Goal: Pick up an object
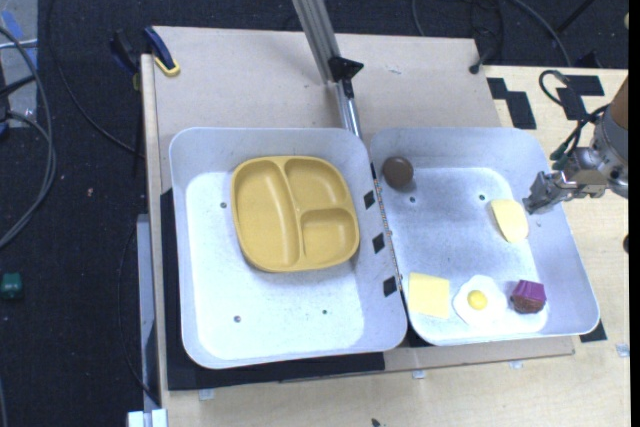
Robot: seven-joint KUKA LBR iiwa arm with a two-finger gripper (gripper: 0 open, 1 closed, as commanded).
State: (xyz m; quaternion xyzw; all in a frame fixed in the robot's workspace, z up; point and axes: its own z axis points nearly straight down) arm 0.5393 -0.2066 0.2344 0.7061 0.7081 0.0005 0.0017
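The right bin (470, 165) holds a brown ball (398, 172) at its far left, a pale yellow piece (510, 220) near its right wall, a yellow cheese square (430, 295), a fried egg (477, 300) and a small purple object (528, 296) along its front. My gripper (545, 192) hangs at the right bin's right rim, just up and right of the pale yellow piece. Nothing is seen between its fingers.
The left bin (200, 245) holds a yellow divided plate (295, 213). A metal pole (310, 0) slants down to the gap between the bins. A blue and yellow tool (160, 52) lies at the bench's far left corner.
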